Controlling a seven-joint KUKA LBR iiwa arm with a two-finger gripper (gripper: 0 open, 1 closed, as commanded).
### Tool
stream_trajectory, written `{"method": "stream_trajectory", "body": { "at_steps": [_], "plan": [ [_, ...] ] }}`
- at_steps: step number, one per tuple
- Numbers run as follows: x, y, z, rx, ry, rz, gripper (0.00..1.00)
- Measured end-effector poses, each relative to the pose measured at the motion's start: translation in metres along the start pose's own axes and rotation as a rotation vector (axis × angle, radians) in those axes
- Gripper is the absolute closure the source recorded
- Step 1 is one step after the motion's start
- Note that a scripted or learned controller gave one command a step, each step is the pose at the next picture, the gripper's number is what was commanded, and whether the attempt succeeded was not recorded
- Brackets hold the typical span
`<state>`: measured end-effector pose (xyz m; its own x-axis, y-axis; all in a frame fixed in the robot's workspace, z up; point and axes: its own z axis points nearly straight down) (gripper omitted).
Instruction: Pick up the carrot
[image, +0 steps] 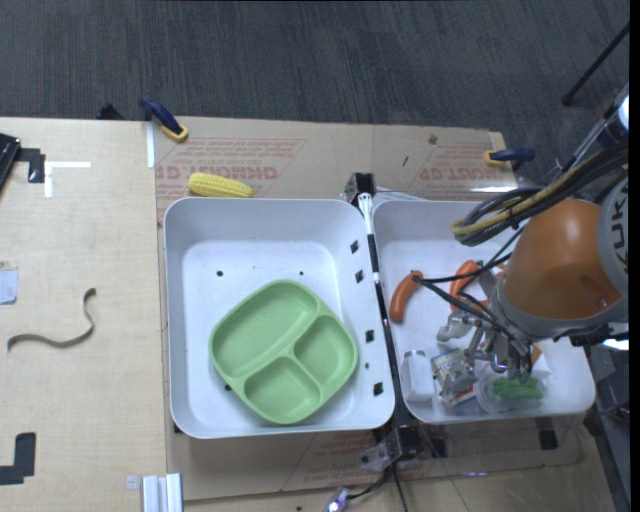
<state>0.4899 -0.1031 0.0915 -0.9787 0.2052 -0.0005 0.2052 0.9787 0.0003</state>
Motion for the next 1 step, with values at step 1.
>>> {"method": "stream_trajectory", "body": {
  "at_steps": [1],
  "plan": [
    [-0.0497,0.0213,-0.0005,0.0,-0.004,0.165,0.0]
  ]
}}
